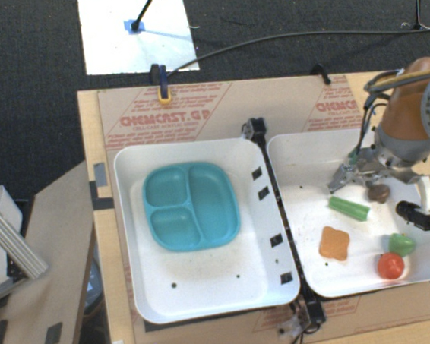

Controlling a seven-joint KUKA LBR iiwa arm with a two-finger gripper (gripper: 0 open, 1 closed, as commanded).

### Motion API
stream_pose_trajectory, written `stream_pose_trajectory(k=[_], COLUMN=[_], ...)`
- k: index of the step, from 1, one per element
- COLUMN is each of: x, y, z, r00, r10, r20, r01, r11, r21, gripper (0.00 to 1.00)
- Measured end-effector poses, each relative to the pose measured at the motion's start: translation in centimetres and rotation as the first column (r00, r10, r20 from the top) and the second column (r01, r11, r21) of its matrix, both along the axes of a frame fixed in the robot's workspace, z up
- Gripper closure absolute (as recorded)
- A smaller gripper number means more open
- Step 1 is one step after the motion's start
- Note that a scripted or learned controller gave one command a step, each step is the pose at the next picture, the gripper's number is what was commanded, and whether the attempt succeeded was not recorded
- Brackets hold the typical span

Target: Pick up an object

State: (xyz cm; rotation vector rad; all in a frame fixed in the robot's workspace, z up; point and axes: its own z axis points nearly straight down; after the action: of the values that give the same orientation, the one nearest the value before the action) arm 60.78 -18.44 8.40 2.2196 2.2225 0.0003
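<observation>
Green block (348, 207), orange piece (334, 243), red ball (391, 266) below gripper (362, 172)

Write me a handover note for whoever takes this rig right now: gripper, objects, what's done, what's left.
Gripper: low over the right bin, near its back; grip state unreadable, nothing visibly held.
Right bin contents: brown lump right beside the gripper, green stick just in front of it, orange block, green piece, red ball at the front corner.
Left bin: teal divided plate.
Done: arm positioned over the objects.
Left: secure one object and lift it.
</observation>
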Motion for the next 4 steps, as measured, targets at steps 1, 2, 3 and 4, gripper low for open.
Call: stream_pose_trajectory(k=[1, 2, 3, 4], x=[0.2, -0.4, -0.5, -0.3], y=[0.0, -0.1, -1.1, -1.1], z=[1.2, 7.3, 13.1, 18.5], r00=[1.000, 1.000, 1.000, 1.000], r10=[0.000, -0.001, -0.002, 0.003], r20=[0.005, 0.007, 0.008, 0.008], r01=[0.000, 0.001, 0.002, -0.003], r11=[1.000, 1.000, 1.000, 1.000], r21=[-0.002, -0.002, -0.003, -0.002], gripper=[1.00, 1.00, 1.00, 1.00])
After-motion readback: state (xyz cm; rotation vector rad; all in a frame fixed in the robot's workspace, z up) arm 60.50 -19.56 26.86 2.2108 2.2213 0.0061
